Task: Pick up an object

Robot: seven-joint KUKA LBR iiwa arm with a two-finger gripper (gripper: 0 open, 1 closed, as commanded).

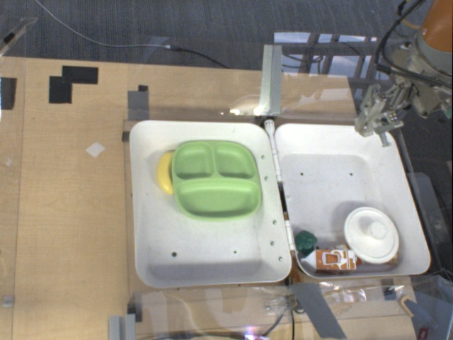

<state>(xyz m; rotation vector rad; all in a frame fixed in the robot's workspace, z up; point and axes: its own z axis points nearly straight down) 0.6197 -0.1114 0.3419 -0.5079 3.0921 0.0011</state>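
My gripper (376, 122) hangs over the far right corner of the right bin (325, 165), with nothing between its fingers, which stand apart. A green divided plate (214, 178) lies in the left bin (205, 253), partly covering a yellow banana-like object (164, 173) at its left side. In the right bin's near part sit a white round bowl (371, 234), a small orange and white carton (335, 260) and a dark green object (305, 242).
A metal divider post (271, 83) rises between the bins at the far side. Black tape marks (71, 82) lie on the wooden bench to the left. Cables run at the top right near the arm.
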